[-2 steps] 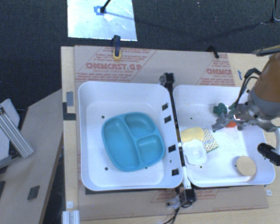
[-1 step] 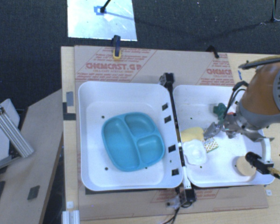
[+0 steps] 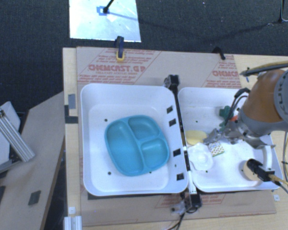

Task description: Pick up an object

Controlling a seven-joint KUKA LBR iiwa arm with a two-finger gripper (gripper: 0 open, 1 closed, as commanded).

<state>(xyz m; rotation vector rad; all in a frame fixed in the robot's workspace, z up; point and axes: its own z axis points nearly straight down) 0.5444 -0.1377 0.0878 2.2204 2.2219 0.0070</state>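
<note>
Two white bins: left bin [image 3: 93, 143] has one blue divided tray [image 3: 137, 145]. Right bin [image 3: 201, 102] has four small items: yellow disc [image 3: 196, 137], white wad [image 3: 200, 156], patterned packet [image 3: 217, 149], green piece [image 3: 225, 112]. Gripper [image 3: 216, 136] low by the disc; grip state unclear. Board [image 3: 149, 66] reads "CHEMCAST". Dark carpet.

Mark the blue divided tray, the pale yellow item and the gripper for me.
blue divided tray [image 3: 136, 144]: camera view, on its centre where the dividers meet.
pale yellow item [image 3: 196, 137]: camera view, on its top face.
gripper [image 3: 215, 137]: camera view, at the fingertips low in the right bin.
</note>
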